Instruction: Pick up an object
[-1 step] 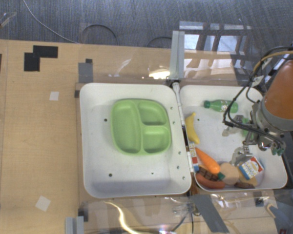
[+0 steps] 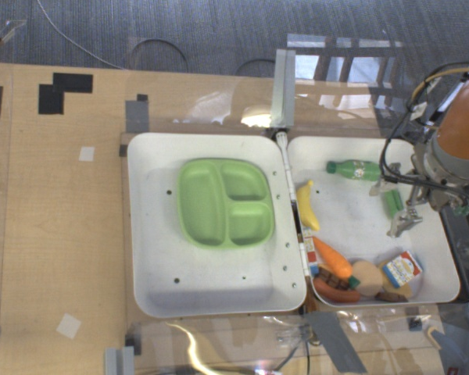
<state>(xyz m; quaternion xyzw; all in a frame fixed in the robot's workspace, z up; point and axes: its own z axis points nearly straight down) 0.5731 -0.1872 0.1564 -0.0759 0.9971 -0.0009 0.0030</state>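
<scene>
My gripper (image 2: pixel 430 216) hangs over the right side of the right bin (image 2: pixel 352 151), open, with nothing between its fingers (image 2: pixel 402 223). A small green block (image 2: pixel 392 201) lies just left of the left finger. A green bottle (image 2: pixel 355 169) lies on its side at the back of the bin. Along the bin's left wall is a yellow banana (image 2: pixel 308 206). At the front sit an orange carrot (image 2: pixel 333 258), a brown sausage (image 2: pixel 336 290), a tan bread piece (image 2: pixel 366 274) and a small juice carton (image 2: pixel 401 269).
The left bin (image 2: pixel 152 272) holds a green divided plate (image 2: pixel 223 202). A raised divider (image 2: pixel 293 209) separates the two bins. The arm's orange band (image 2: pixel 463 123) and cables (image 2: pixel 422 100) rise at the right edge.
</scene>
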